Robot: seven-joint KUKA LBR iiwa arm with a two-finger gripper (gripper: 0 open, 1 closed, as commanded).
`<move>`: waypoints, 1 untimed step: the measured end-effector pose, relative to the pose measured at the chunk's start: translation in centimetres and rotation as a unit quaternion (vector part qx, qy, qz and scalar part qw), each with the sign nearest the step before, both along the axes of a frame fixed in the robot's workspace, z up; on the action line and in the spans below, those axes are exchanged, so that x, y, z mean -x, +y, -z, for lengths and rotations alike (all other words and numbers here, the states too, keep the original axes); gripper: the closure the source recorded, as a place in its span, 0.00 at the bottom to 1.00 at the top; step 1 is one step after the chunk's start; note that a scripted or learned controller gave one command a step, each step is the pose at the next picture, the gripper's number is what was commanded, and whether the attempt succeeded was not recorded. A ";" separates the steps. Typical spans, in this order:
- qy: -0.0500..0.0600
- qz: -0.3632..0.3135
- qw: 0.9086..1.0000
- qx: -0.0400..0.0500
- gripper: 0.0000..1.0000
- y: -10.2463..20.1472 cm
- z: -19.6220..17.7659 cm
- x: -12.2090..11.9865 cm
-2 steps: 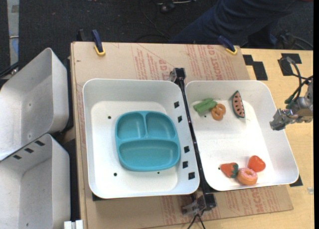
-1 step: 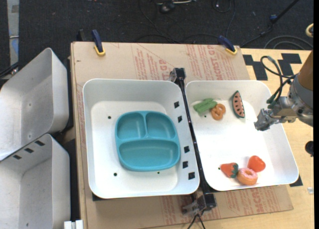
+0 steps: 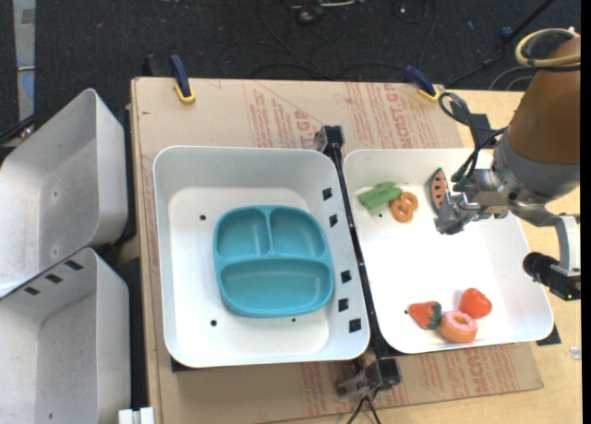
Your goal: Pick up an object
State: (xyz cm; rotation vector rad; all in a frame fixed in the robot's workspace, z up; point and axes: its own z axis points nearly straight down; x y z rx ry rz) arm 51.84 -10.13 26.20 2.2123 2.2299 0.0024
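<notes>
A: Start at the gripper. You've got it low over the right bin, upper part, arm coming in from the right. Open or closed, I cannot tell; the tool is a dark grey lump from this angle.

B: Holding anything?

A: Nothing that you could call held. The watermelon slice sits just beside it, up-left, close enough to be touching the tool, though I can't say whether it does. My guess is that's your target, given how the wrist hangs by it.

B: What else is near?

A: Next out, a small orange pretzel touching a green leafy piece, both up against the bin's upper left. They lie loose, scattered as if tipped in (no order to them).

B: And further off?

A: Near the front edge, well apart from the gripper: a red strawberry, a pink-frosted donut and a red pepper, the three bunched together, touching.

B: Count?

A: Six items in the right bin, one of each. The left bin bears one teal divided plate, three compartments, nothing on it, probably the drop-off spot. Two bins on the bench; two spare white tubs off to the left.
</notes>
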 end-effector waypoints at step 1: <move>0.001 0.000 1.000 0.000 1.00 4.8 0.8 -0.2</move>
